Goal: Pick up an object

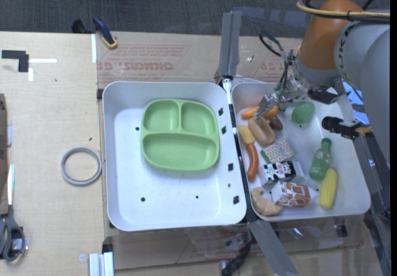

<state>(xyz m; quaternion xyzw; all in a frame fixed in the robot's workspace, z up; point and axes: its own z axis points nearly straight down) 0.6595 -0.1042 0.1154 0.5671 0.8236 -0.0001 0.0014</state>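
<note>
Toy food crowds the right bin [347,206], while the left bin [124,206] carries a green divided plate [180,133] near its centre. The arm [353,33] reaches in from the upper right of the frame, and its gripper [271,106] sits low over the upper left part of the right bin, right at an orange carrot [249,111] and a brown sausage-shaped piece [262,131]. How far apart the fingers stand cannot be told from this angle, nor whether anything sits between them.

Just right of the gripper lies a round green piece [303,113]. Below the carrot, along the bin's left wall, are a yellow piece [247,134] and a red sausage [252,160]. Near the middle of the bin lie a checkered packet [278,151] and a black-and-white carton [279,171]. A green bottle [320,159] stands tilted toward the right side, with a yellow corn cob [328,186] just below it. Along the lower edge rest a croissant [267,203] and a brown-and-white box [293,194].

On the wooden surface [49,120] at the left of the frame lie a roll of tape [81,165] and, at the lower left corner, scissors [11,237].
</note>
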